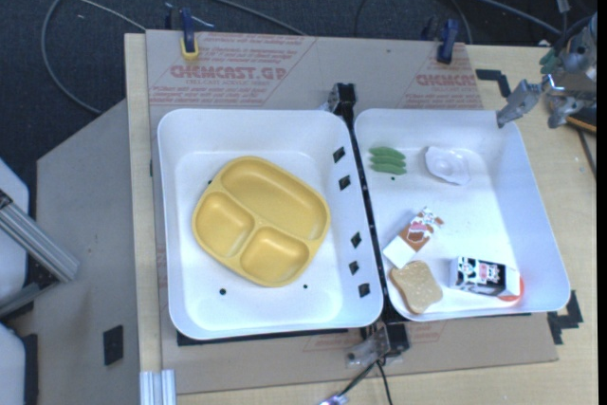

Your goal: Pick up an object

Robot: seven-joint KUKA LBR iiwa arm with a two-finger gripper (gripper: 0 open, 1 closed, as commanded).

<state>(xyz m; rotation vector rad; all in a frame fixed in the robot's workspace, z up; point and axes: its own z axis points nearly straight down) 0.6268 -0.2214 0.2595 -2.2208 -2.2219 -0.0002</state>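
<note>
Yellow plastic fills the left bin (175, 204): a divided tray (261, 220). The right bin (541, 232) holds green pods (387, 159), a white lump (447, 163), a small packet (418, 230), a toast slice (416, 287) and a carton (484, 276). The gripper (531, 100) hovers beyond its far right corner; its grasp cannot be judged.
</note>
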